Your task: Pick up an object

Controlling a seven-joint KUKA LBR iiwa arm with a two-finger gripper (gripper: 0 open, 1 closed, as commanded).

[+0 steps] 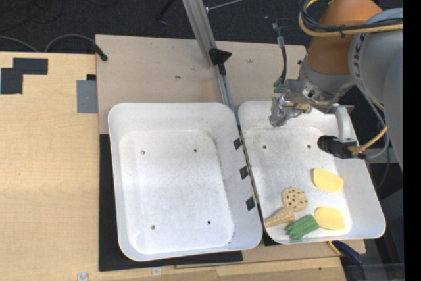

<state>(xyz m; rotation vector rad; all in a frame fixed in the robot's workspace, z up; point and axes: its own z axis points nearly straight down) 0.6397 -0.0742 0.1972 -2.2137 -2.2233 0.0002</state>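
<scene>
**Arm above the far end of the right bin, objects at the near end**

Two shallow white bins side by side on the bench: left bin [131,116] and right bin [368,224], touching along the middle edge. Gripper [281,114] hanging over the far part of the right bin, near its far left corner, pointing down. Nothing visible between the fingers; whether open or closed, cannot tell from this slanted view. Orange band [342,29] of the arm above the wrist, at the upper right.

All objects grouped in the near part of the right bin, well apart from the gripper. Round cookie [294,198] with dark spots, just beside a tan cone [279,216]. Green piece [302,227] near the bin's front edge, touching or almost touching the lower yellow piece [329,218]. Upper yellow piece [327,180] a little farther back, toward the right wall.
</scene>
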